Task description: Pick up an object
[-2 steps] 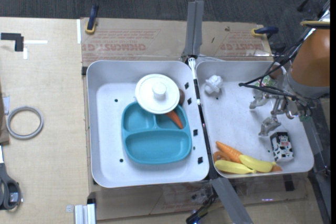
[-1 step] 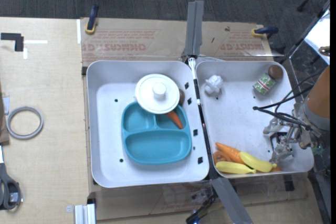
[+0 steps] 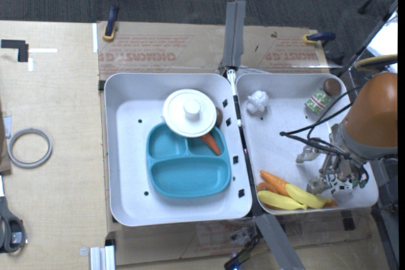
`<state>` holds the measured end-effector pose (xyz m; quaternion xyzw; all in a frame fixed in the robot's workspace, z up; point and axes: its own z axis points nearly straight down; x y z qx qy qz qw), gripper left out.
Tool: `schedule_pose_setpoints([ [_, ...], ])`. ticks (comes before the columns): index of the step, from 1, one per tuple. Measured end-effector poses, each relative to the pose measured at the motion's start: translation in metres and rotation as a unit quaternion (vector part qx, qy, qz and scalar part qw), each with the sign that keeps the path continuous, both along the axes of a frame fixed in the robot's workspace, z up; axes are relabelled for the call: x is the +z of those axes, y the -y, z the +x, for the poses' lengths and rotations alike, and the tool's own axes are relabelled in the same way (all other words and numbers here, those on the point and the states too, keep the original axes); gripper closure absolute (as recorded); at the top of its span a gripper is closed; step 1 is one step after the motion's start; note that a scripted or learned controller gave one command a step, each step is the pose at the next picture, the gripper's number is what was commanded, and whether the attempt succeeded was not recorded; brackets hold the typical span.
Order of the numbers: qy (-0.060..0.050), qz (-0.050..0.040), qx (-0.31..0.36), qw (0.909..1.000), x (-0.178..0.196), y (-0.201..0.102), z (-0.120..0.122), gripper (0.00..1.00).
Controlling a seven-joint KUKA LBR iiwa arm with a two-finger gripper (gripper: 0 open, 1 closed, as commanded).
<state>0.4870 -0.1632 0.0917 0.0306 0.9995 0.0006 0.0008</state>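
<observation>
Yellow banana [image 3: 292, 198] lying flat (beside orange carrot [image 3: 274, 181]), right bin's front edge

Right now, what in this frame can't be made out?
- Gripper, camera view: its fingers are lost among cables and the arm's wrist, so their state is unreadable.
- Orange carrot-like piece in the blue tray: partly covered by the white lid.
- Small green-labelled item: too small to identify.

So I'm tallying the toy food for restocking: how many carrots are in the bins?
2. One carrot lies in the blue tray's upper right compartment, left bin. The other carrot lies by the right bin's near edge, beside the bananas. More may be hidden under the arm.
</observation>
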Motion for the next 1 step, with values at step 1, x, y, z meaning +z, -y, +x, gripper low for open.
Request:
schedule_pose_setpoints([
  [1,0.000,-0.0006,0.008,1.0000,0.0002,-0.0554,-0.0018,0.00],
])
